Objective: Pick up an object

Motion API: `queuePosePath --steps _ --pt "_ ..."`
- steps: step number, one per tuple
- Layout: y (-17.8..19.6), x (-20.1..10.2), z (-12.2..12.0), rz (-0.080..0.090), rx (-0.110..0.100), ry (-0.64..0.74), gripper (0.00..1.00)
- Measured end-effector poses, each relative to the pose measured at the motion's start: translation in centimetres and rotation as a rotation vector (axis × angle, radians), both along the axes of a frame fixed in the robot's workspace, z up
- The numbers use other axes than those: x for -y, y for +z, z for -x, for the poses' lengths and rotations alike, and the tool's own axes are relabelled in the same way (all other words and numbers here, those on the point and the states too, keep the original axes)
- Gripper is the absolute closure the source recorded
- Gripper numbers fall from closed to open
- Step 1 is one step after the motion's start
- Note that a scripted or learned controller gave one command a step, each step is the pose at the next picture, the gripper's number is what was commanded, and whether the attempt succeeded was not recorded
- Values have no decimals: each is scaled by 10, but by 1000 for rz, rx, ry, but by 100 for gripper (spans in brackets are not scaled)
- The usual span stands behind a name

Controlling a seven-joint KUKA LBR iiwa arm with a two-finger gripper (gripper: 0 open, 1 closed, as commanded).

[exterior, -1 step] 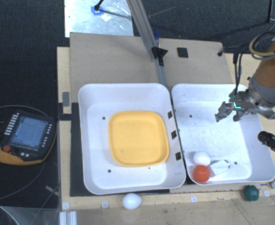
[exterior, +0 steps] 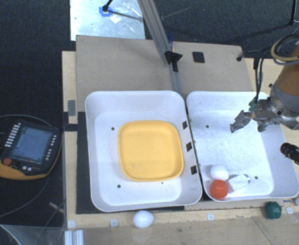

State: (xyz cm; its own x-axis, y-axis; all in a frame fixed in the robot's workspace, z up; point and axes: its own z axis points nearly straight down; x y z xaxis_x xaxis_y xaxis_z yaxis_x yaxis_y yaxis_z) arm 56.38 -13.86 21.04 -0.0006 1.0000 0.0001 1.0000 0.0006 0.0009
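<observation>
My claw [exterior: 250, 120] is hanging released and holding nothing over the right bin [exterior: 205, 103], near its far right side. The orange ball [exterior: 219, 189] and the white ball [exterior: 219, 172] are lying touching in that bin's near corner, well apart from me. A yellow plate [exterior: 150, 150] is sitting in the left bin [exterior: 101, 152].

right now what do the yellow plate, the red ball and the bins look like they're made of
Yellow plate: probably matte plastic, with even colour, soft rounded corners and no glare.
Red ball: smooth, possibly plastic or rubber; uniform orange-red with a dull sheen. Hard to tell more.
Left bin and right bin: thin moulded white plastic by the look, with rounded rims and a faintly speckled, scuffed floor.
</observation>
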Motion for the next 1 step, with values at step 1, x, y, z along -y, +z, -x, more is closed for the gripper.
queuePosePath --steps 1 --pt "-62 1 4 0 -4 -1 0"
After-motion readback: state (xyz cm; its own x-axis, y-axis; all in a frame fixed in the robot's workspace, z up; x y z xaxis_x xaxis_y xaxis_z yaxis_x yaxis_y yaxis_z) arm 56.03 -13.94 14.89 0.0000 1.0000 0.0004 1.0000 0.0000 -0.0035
